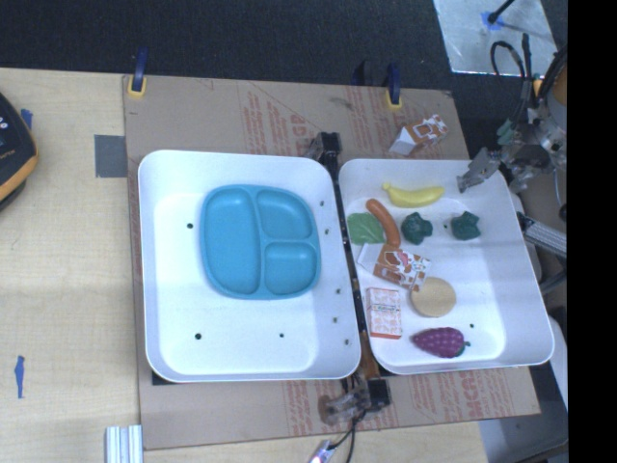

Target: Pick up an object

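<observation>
Gripper (482, 172) hovers over smooth white bin's (511, 287) rounded corner.

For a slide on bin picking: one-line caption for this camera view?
Robot hand hovers at the right bin's far corner above toy food; the left bin holds a blue divided plate.

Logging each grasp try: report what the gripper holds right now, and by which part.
Nothing is held. The gripper hangs over the right bin's top right corner, apart from the banana and the other toy food lying in that bin.
</observation>
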Controlling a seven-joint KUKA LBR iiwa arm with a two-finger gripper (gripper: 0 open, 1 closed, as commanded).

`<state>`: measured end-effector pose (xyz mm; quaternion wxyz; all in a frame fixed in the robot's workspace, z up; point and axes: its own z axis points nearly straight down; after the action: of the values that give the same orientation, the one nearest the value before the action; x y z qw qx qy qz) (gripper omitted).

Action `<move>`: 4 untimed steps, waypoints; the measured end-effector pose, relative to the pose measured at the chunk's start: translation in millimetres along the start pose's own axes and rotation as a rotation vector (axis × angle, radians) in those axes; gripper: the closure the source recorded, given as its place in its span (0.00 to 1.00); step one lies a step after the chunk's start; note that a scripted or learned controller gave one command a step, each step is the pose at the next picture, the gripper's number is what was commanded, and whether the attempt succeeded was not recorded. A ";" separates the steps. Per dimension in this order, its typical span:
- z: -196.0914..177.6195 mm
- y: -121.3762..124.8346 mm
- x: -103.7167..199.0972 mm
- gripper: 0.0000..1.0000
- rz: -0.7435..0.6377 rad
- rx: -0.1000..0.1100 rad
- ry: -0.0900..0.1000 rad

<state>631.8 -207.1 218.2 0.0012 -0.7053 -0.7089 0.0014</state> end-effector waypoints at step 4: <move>46.2 -7.3 56.0 0.00 0.003 -0.004 -0.001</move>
<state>624.1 -151.2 172.0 -0.0004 -0.7062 -0.7080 0.0002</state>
